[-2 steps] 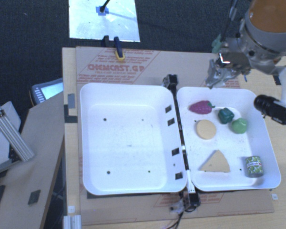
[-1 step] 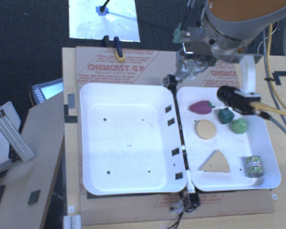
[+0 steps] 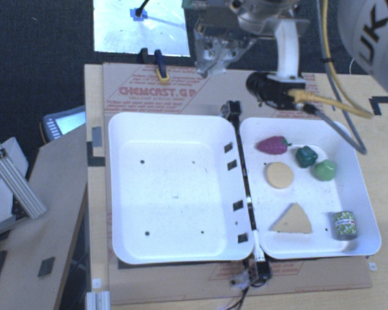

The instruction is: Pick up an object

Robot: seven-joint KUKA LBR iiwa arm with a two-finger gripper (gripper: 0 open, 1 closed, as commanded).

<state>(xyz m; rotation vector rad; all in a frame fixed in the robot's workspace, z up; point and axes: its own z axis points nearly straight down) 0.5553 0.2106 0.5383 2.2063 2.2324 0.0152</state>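
Several small objects lie in the right bin [image 3: 359,199]: a purple pepper-like piece [image 3: 272,145], a dark green piece [image 3: 306,155], a light green round piece [image 3: 324,170], a tan disc [image 3: 279,175], a tan wedge [image 3: 292,220] and a small green-labelled can [image 3: 344,225]. My gripper [image 3: 209,60] hangs high above the bench's far edge, behind the gap between the two bins and well apart from every object. Nothing shows between its fingers.
The left bin [image 3: 126,237] sits beside the right one, joined by a dark clipped seam [image 3: 240,186]. Behind the bins lies a cardboard sheet with red lettering [image 3: 149,90] and a yellow clamp [image 3: 161,76]. A shiny panel [image 3: 139,15] lies further back.
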